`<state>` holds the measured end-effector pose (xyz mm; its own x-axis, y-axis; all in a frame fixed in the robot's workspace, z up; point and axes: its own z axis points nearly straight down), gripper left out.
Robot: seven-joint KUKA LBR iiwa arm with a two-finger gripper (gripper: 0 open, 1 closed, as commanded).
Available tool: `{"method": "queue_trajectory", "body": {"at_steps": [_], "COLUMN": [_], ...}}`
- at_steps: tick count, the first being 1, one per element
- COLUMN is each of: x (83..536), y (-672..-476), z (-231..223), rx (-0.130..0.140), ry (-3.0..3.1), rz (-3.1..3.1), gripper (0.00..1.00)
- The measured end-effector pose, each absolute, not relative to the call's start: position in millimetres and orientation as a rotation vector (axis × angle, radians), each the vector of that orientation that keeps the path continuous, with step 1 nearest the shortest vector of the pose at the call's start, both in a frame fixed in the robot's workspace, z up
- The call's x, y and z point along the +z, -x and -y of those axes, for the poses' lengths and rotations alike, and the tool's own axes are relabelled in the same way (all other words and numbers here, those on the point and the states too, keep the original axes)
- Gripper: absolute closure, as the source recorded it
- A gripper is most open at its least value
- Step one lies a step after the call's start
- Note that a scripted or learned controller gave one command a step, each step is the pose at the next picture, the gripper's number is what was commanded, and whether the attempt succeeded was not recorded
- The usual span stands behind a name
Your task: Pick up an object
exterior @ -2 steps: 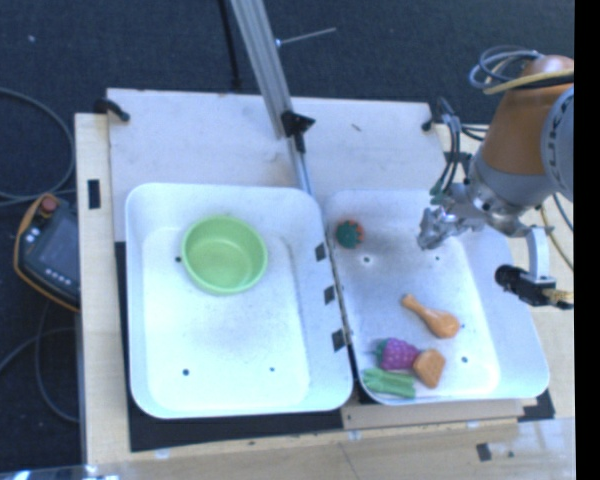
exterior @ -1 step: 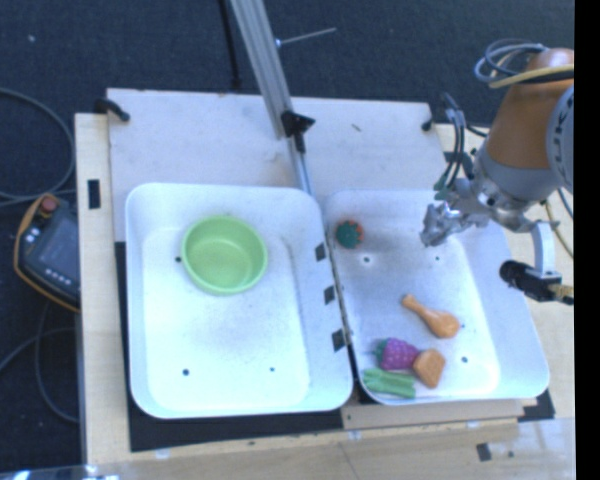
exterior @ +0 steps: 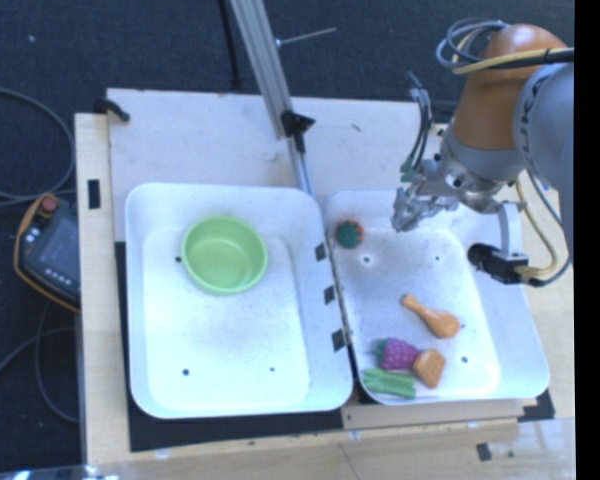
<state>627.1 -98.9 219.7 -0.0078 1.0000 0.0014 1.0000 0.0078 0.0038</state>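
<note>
So there's two bins, the left bin [exterior: 150,368] and the right bin [exterior: 480,268]. One green bowl [exterior: 225,255] sits well off to the pincer's left. The pincer [exterior: 408,216] hangs over the right bin's far edge; can't tell if it's open or closed, too blurry.

Five small things share its bin: a ball [exterior: 350,233] just left of it, an orange gourd [exterior: 430,316] below it, then purple grapes [exterior: 397,353], a green pod [exterior: 388,382] and an orange lump [exterior: 429,368] clustered at the near edge.

Nothing sits between pincer and gourd. The gourd lies diagonally, thin end toward the pincer.
</note>
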Motion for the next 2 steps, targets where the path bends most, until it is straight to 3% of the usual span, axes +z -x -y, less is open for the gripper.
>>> {"method": "queue_trajectory", "body": {"at_steps": [2], "x": [222], "y": [-646.3], "z": [-16], "rx": [0.003], "ry": [-2.213], "rz": [-2.23], "gripper": [1.0]}}
